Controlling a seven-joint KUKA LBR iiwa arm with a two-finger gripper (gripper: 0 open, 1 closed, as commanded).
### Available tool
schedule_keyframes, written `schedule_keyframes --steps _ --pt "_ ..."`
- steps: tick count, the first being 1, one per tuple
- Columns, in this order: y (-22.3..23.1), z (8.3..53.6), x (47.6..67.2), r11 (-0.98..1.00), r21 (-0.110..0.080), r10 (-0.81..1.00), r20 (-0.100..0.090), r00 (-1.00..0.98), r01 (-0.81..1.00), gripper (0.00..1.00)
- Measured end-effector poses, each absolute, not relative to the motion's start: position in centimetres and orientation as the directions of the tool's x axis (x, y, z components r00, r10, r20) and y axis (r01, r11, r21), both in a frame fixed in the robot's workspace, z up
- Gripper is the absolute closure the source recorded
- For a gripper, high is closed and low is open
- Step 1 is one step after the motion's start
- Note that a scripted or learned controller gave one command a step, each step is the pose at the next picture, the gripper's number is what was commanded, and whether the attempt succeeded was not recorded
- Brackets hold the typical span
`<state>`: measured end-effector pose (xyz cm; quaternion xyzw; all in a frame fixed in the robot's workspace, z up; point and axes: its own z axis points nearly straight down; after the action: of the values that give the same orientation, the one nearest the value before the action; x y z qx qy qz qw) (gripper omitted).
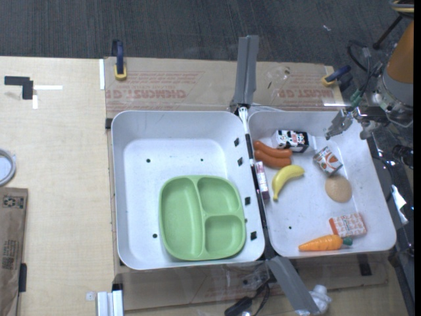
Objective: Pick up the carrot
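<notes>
Orange plastic carrot (321, 243), lower right of frame, near the right white bin (378, 176) front rim; gripper (348, 125) hangs upper right, fingers apparently parted, empty, and should descend straddling the carrot's midsection.

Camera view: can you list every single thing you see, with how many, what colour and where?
shallow plastic bins: 2, white, side by side
divided plastic plate: 1, green, left bin
toy carrot: 1, orange, right bin near edge
toy banana: 1, yellow, right bin
toy hot dog: 1, orange-red, right bin
small cartons: 3, black-white, white-orange, orange, right bin
round toy: 1, tan, right bin
clamps: 2, blue-yellow, far edge
claw: 1, grey, right bin's far corner
</notes>
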<state>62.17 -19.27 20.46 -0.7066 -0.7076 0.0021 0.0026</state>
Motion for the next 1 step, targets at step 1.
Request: schedule_keyframes --steps 1 --pt "-12.49 11.85 56.04 -0.072 -0.008 0.997 0.0 0.072 0.997 0.0"
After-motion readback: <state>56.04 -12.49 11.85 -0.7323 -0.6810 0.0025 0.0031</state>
